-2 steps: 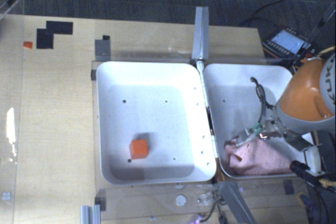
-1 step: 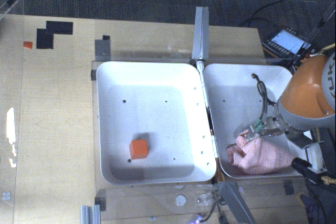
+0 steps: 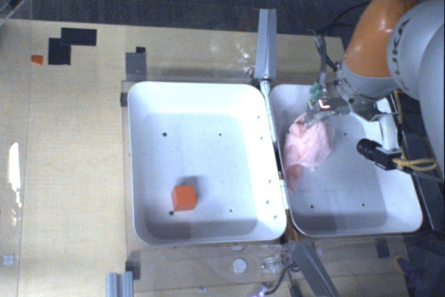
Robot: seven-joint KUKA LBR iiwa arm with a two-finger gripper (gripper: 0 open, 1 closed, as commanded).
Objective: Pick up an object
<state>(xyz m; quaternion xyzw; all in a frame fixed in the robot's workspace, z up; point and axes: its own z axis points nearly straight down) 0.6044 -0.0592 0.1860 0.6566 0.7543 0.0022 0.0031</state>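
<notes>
Arm (image 3: 396, 45) enters from 3 o'clock: smooth grey casing w/ glossy orange band, wrist over the right bin (image 3: 375, 212). Gripper (image 3: 321, 106) sits at the top of a soft, crumpled pale-pink cloth (image 3: 306, 148), which droops in loose folds toward 6 o'clock, near the bin's left wall. Cloth's top edge meets the tool tip; can't tell how wide it stands or if the fabric is truly pinched. Left bin (image 3: 146, 115), matte white plastic w/ rounded corners, has a small orange block (image 3: 184, 197), boxy, at approx 7 o'clock of its floor.
</notes>
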